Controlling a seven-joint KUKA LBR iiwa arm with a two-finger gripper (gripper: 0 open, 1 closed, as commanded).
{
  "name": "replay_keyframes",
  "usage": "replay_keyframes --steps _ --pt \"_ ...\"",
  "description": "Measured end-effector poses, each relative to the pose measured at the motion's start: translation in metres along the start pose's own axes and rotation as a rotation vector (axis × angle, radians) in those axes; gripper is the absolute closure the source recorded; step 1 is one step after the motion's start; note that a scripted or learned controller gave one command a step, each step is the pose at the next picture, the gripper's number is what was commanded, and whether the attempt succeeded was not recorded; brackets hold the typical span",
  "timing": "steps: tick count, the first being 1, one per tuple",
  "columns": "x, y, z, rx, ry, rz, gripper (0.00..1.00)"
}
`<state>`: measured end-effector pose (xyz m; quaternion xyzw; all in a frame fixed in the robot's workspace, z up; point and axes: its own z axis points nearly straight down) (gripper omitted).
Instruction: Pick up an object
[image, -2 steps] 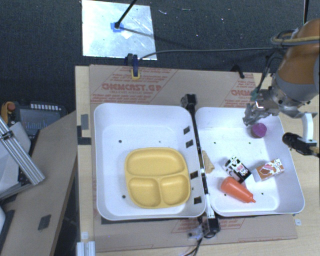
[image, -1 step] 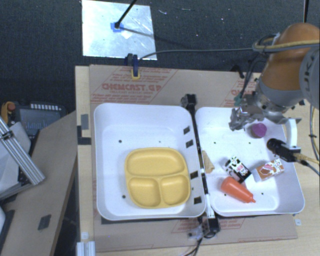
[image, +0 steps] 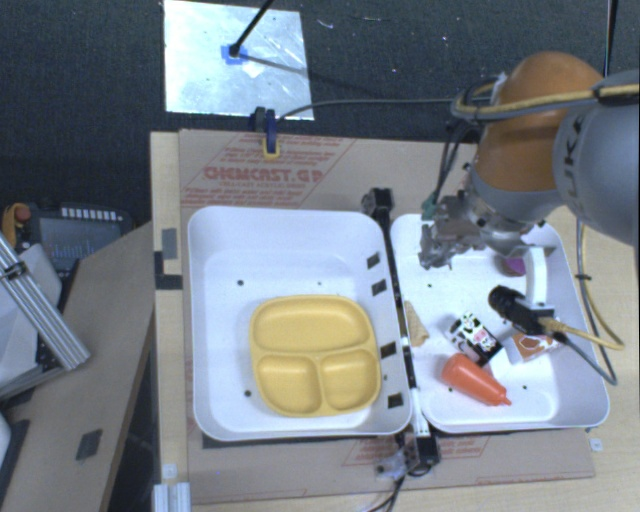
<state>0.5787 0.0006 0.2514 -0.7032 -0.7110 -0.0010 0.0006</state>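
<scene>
Gripper (image: 437, 250) hangs over the right bin (image: 570, 385) at about 11 o'clock of its floor, low and close to the bin's inner wall. Whether it is released or clenched I cannot tell from this slant. The things to pick all lie loose in that bin, scattered apart, probably so that each can be taken alone:

- An orange cone (image: 476, 379) lies on its side at 6 o'clock.
- A black-and-white spotted box (image: 474, 338) sits just above it, near the middle.
- A red-and-white packet (image: 530, 347) lies at 4 o'clock.
- A purple piece (image: 513, 265) is at 1 o'clock.
- A cream wedge (image: 414, 325) rests against the wall at 9 o'clock.

None of them is right under the gripper; the purple piece and the wedge look nearest.

The left bin (image: 230, 260) holds a yellow tray (image: 314, 355), flat at 6 o'clock, apparently a place for setting things down. Both bins rest on a cardboard sheet (image: 330, 160) printed in red with "CHEMCAST GP". The print on the small items is too small to read.
</scene>
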Motion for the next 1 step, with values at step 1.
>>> replay_keyframes --steps 1 --pt "0.0571 -0.002 -0.0024 -0.001 0.0 0.0 1.0"
